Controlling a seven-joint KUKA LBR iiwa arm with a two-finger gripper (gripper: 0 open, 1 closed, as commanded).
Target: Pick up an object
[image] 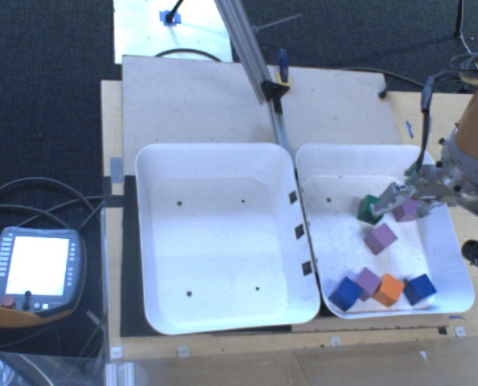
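The two-finger metal gripper (393, 195) is being held low over the right shallow white plastic bin (456, 252), reaching in from the right. Its tips are lying just beside a small dark green block (369, 208), but whether they are spread or pressed together cannot be told, and no object is being seen between them. A small purple cube (405, 210) is sitting directly under the gripper body, partly covered.

The green block is judged to be the likely target. It is being taken for a light, stiff piece, wood or foam, with flat faces that should not be slippery or fragile; hold is best taken across two opposite flat sides, squarely, so that it is not being tipped toward the bin wall.

Further out, a lilac cube (380, 237) is lying near the bin's middle. Along the near rim, a blue cube (344, 293), a second lilac cube (368, 281), an orange cube (389, 289) and another blue cube (419, 289) are being crowded together, some touching.

The left shallow white plastic bin (154, 215) is standing alongside, its rim touching the right bin's.
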